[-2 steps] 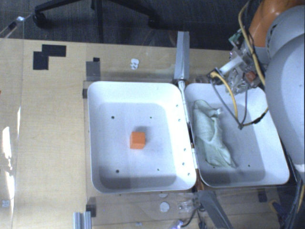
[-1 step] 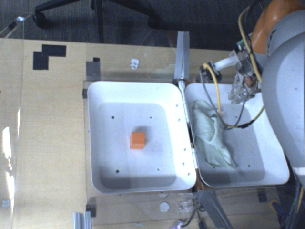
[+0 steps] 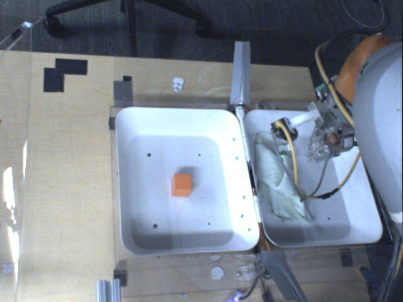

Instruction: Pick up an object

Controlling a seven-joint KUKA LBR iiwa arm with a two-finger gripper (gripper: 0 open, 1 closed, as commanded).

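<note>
Two white bins are sitting side by side on the bench. One orange cube [image 3: 182, 185] is lying near the middle of the left bin [image 3: 135, 231]. One pale crumpled cloth [image 3: 276, 181] is lying along the left wall of the right bin [image 3: 352, 231]. The gripper [image 3: 318, 148] is hovering above the right bin; its state cannot be told.

An orange cube [image 3: 182, 185] sits flat on the floor of the left bin [image 3: 135, 231], a little left of its middle and well clear of every wall. A pale grey-green cloth [image 3: 277, 181] (crumpled, lengthwise) lies along the right bin's [image 3: 359, 231] left wall, reaching toward its near edge.
</note>
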